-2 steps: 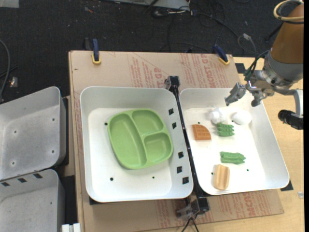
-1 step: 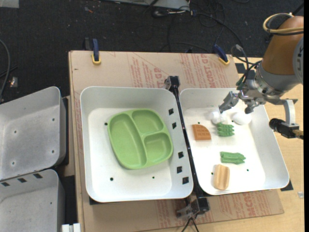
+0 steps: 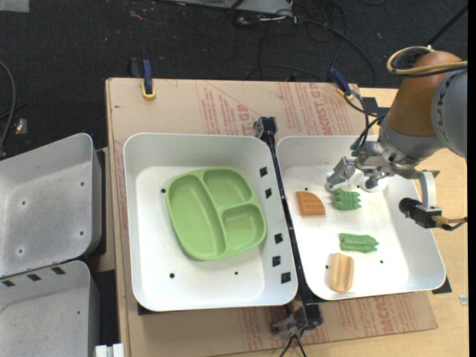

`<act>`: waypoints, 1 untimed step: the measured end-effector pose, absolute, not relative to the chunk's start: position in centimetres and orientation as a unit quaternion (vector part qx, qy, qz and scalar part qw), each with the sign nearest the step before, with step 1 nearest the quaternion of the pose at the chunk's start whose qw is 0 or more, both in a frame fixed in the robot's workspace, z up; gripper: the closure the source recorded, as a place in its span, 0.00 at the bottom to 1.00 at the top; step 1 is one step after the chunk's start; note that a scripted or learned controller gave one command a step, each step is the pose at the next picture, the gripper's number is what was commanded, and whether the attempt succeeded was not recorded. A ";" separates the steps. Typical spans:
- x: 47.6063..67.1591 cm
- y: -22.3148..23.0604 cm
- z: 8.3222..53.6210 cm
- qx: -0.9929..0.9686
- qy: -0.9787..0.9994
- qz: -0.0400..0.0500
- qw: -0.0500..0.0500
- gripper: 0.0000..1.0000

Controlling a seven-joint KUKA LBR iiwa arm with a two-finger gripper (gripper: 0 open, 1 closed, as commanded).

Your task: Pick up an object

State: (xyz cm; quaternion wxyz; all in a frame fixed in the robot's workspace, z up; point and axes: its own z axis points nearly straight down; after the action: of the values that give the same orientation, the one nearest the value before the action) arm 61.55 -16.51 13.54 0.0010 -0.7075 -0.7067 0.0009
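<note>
My gripper point(image 3: 355, 177) hangs over the far part of the right bin point(image 3: 416, 251), its fingers spread apart with nothing between them. Just in front of it lies a small green toy point(image 3: 346, 199), close to the fingertips but not held. An orange-brown waffle-like piece point(image 3: 311, 204) lies to the left of that toy. A second green piece point(image 3: 358, 242) rests nearer the front. A tan bread-roll shape point(image 3: 341, 272) sits at the front of the same bin.
The left bin point(image 3: 149, 274) holds a green divided plate point(image 3: 216, 213). A black divider point(image 3: 279, 199) runs between the bins. The grey arm with its orange band point(image 3: 420, 99) reaches in from the right above the right bin's far corner.
</note>
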 end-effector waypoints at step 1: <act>61.7 -16.5 14.9 -0.707 -0.707 0.000 -0.001 1.00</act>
State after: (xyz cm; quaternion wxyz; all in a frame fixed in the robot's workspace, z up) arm 61.65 -16.50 14.89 -0.0009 -0.7072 -0.7070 -0.0003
